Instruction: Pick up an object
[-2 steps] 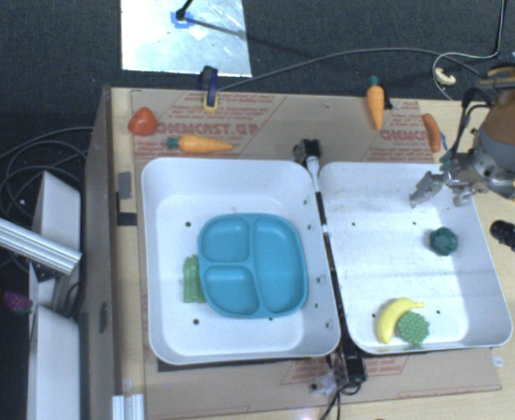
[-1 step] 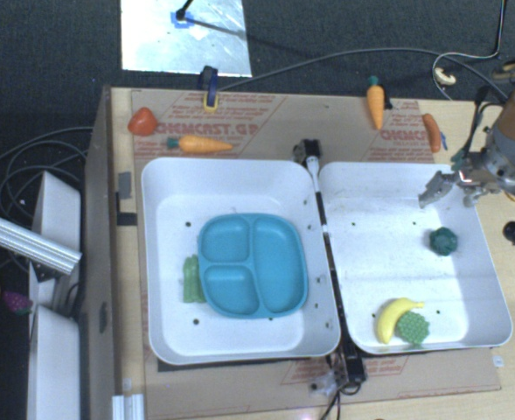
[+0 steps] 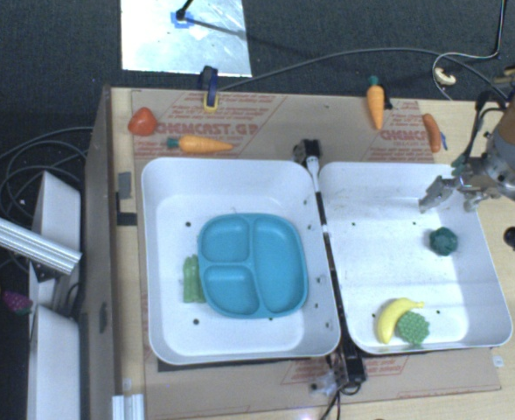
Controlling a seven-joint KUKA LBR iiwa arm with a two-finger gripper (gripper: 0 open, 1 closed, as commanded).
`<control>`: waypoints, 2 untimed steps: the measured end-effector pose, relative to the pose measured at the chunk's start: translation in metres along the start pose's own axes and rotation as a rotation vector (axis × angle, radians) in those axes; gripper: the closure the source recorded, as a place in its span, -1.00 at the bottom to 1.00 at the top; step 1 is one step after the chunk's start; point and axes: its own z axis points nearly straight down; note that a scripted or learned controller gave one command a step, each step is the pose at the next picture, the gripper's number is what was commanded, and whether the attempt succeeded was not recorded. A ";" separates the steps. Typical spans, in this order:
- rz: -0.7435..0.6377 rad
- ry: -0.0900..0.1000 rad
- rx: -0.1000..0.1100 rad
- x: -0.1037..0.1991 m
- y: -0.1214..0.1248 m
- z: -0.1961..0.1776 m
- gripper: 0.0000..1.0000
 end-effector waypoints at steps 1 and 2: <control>0.000 0.000 0.000 0.000 -0.007 0.013 -1.00; 0.000 0.000 0.000 0.000 -0.006 0.028 -1.00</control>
